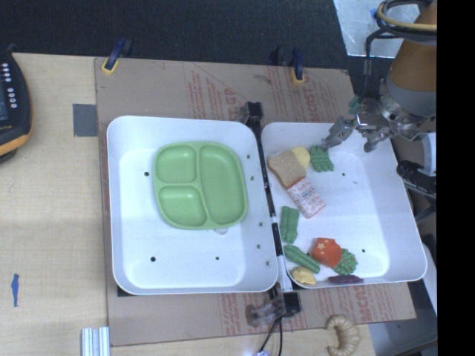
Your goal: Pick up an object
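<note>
Near the far edge of the right bin [386, 199] lies a small green toy [321, 159], just beside a yellow piece [300, 155] and a bread slice [286, 167]. My gripper [355, 133] hangs above that corner with its fingers [338, 133] apart and nothing between them. I judge I should go straight down over the green toy and close only when it sits between both fingers, so the yellow piece is not pushed. The green plate [200, 185] rests in the left bin [133, 273].
</note>
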`<state>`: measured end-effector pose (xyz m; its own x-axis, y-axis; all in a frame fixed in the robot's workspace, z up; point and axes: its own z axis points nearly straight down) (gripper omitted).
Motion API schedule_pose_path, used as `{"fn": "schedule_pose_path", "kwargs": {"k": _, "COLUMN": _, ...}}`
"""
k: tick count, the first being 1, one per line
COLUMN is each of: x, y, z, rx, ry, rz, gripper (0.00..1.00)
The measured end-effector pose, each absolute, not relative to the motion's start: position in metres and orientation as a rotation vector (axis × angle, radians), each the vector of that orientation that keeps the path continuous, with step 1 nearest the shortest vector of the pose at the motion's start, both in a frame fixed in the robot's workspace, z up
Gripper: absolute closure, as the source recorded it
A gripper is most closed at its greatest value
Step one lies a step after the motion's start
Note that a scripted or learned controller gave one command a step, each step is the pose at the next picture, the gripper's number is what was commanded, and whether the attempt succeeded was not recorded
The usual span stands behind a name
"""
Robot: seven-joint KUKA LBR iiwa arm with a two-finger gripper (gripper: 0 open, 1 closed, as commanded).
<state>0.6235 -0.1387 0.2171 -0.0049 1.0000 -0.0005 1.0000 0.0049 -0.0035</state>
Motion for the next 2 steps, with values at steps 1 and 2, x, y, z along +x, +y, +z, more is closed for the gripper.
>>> {"fn": "schedule_pose_path", "kwargs": {"k": 1, "x": 0.657, "y": -0.138, "z": 0.153, "rx": -2.210, "ry": -2.232, "rz": 0.007, "gripper": 0.00}}
{"fn": "schedule_pose_path", "kwargs": {"k": 2, "x": 0.658, "y": -0.115, "z": 0.105, "rx": -2.221, "ry": -2.228, "rz": -0.002, "gripper": 0.00}}
